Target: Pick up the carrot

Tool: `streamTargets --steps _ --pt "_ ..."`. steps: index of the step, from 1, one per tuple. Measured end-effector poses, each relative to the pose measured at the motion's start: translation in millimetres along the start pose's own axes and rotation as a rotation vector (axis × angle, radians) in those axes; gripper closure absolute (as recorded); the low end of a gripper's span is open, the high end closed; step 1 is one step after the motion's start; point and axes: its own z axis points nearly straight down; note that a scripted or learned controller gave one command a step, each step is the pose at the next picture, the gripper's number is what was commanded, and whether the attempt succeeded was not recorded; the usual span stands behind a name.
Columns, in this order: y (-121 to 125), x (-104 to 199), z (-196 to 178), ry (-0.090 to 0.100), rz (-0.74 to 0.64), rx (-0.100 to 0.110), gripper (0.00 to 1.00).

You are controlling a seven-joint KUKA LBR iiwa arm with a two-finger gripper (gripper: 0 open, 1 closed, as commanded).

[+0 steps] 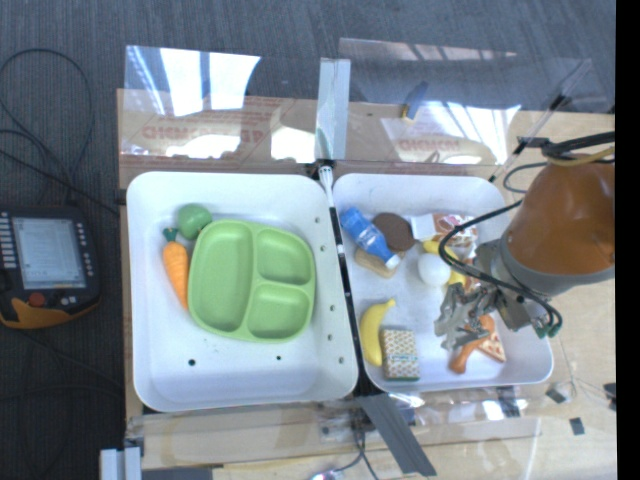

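Observation:
The carrot (176, 269) is orange with a small green top and lies in the left bin (150, 368). It rests lengthwise against the left edge of the green divided plate (252, 280). My gripper (459, 326) hangs low in the right bin (525, 373), far to the right of the carrot. It hovers over a pizza slice toy (487, 348) near that bin's front right corner. The carrot is well apart from the gripper.
A green round toy (194, 217) sits just behind the carrot. The right bin holds a blue bottle (360, 230), a brown piece (396, 231), a white egg (432, 269), a banana (372, 330) and a small box (400, 353). The bins' shared wall (340, 278) runs between.

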Motion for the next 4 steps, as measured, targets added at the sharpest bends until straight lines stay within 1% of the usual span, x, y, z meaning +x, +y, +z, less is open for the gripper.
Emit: streamTargets --steps 1,2,3,4 --pt "5 -8 -18 -0.003 0.184 0.001 1.0" --pt "6 -10 -28 -0.005 0.183 0.003 1.0" --pt "6 -34 -38 -0.002 0.289 0.001 1.0" --pt "-59 11 -102 -0.005 0.497 0.004 1.0"
